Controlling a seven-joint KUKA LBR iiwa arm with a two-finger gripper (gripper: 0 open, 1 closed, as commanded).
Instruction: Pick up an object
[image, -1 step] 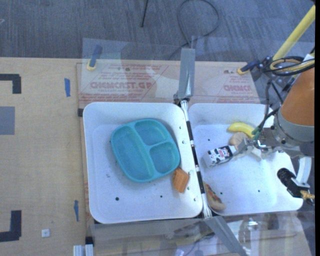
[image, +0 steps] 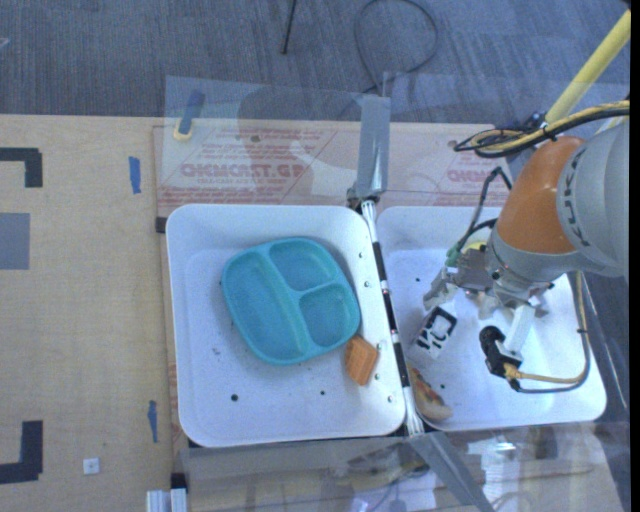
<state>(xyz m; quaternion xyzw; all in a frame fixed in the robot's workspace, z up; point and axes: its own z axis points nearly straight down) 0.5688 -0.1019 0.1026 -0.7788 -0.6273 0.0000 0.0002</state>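
Two white bins on bench; my gripper (image: 437, 331) over right bin (image: 560, 395) (teal plate (image: 290, 298), orange piece (image: 361, 360) sit left); jaw state: cannot tell.

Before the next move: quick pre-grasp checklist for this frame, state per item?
1. Arm over a bin: ok. The end effector is above the right bin.
2. Target in reach there: ok. A tan and orange object lies at that bin's front left corner, apart from the end effector.
3. Finger opening: cannot tell, the wrist hides it.
4. Anything held: cannot tell from this angle.
5. Left bin contents: ok. A teal divided plate lies flat, with a small orange piece just off its front right edge.
6. Cable: not ok. A yellow cable loops down into the right bin.
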